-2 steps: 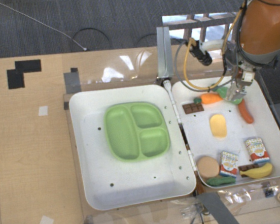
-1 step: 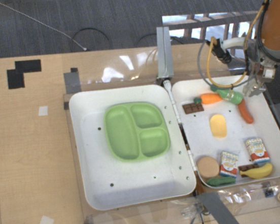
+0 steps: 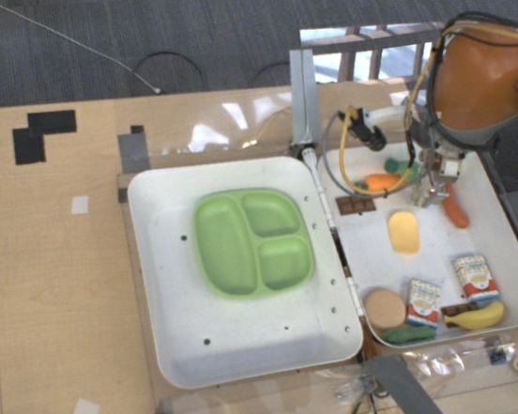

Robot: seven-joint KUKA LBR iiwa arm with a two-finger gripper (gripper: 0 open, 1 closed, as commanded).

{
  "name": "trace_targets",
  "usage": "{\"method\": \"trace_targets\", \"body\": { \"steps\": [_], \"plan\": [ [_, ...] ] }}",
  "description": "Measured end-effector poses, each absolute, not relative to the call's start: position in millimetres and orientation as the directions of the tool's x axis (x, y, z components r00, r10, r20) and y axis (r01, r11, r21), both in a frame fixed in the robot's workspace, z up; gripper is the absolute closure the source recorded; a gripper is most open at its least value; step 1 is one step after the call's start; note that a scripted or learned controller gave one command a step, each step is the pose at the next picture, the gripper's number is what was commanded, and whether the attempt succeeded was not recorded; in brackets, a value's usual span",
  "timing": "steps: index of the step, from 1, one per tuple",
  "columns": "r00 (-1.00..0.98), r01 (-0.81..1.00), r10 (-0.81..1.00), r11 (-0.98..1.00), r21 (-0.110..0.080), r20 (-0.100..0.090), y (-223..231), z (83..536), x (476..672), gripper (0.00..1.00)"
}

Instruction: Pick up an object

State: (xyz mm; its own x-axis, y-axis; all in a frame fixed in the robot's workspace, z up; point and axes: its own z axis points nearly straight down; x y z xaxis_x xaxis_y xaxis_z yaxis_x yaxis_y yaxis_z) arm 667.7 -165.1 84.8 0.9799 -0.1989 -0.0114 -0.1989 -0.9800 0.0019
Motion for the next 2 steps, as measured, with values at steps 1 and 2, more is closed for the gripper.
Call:
{"method": "trace_targets", "body": {
  "steps": [1,2],
  "plan": [
    [0.979,-0.204,-0.204,-0.979,0.002,0.003,-209.9,134.4,609.5,1.00],
    [0.980,-0.199,-0.199,-0.980,-0.002,-0.001,-205.6,132.0,609.7,0.00]
  ]
}}
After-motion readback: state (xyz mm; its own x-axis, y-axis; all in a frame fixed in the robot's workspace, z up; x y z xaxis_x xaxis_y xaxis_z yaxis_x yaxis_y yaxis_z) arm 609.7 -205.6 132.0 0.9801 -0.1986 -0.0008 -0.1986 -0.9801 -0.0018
